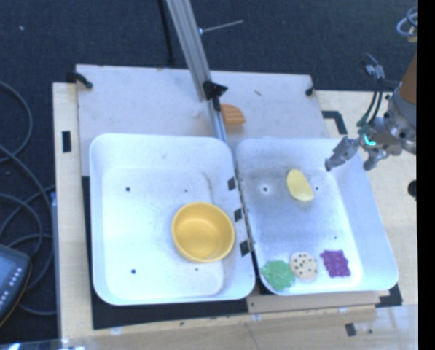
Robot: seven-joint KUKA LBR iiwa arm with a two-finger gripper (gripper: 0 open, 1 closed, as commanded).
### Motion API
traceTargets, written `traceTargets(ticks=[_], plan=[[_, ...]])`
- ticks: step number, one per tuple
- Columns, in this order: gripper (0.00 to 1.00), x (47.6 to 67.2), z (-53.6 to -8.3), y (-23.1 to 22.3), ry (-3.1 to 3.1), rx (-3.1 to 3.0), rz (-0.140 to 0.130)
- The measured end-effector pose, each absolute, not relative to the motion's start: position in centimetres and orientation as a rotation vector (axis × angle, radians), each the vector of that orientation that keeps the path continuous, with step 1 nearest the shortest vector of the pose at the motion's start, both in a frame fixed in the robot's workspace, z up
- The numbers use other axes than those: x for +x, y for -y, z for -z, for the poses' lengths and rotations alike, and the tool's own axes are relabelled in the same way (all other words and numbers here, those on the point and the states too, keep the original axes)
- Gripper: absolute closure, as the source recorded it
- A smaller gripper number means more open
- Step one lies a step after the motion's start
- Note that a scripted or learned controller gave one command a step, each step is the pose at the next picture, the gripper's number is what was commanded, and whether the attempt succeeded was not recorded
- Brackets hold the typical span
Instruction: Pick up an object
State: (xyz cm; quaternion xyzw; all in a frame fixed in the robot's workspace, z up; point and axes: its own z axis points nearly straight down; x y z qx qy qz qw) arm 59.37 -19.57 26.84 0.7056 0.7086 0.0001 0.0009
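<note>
The pincer hangs at the upper right edge of the right bin, its two fingers spread apart with nothing between them. In that bin a yellow lemon-shaped piece lies near the middle, well apart from a row at the front edge: a green piece, a spotted cookie and a purple piece. The left bin holds a yellow bowl, upright, and an orange thing lies on the table behind the bins.
</note>
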Motion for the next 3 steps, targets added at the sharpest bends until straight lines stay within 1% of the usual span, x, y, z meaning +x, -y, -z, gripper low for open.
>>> traceTargets(ticks=[1,2,3], plan=[[0.0,59.2,-21.2,20.7,-2.221,2.224,0.007],[0.0,58.5,-15.0,20.8,-2.222,2.224,0.008],[0.0,58.5,-9.9,21.0,-2.217,2.222,0.003]])
